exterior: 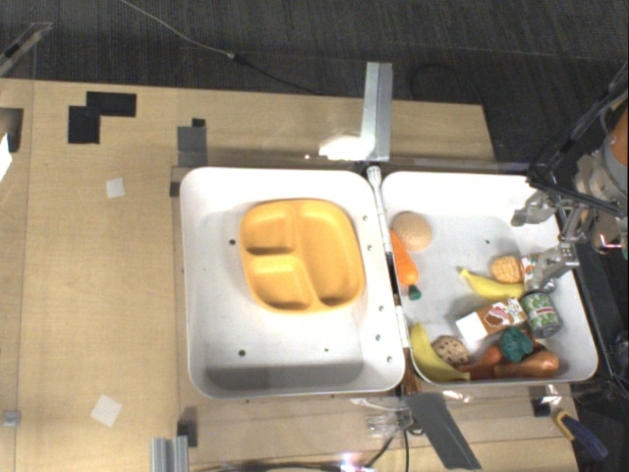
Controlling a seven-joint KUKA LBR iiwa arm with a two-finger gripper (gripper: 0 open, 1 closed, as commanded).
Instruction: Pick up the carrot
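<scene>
The carrot [403, 261] is orange with a green end. It lies lengthwise against the left wall of the right bin [462, 190], just below a tan bread roll [414, 230]. My gripper [546, 238] hangs over the right side of that bin, far to the right of the carrot. Its two fingers are spread apart with nothing between them, so it is open. A small yellow waffle-like piece [506, 266] sits just left of the lower finger.
The right bin also holds two bananas [488, 283] [430, 355], a cookie [450, 348], a small box [498, 317], a green can [541, 314], a teal piece [515, 342] and a brown sausage [523, 366]. The left bin [211, 264] holds a yellow divided plate [298, 254].
</scene>
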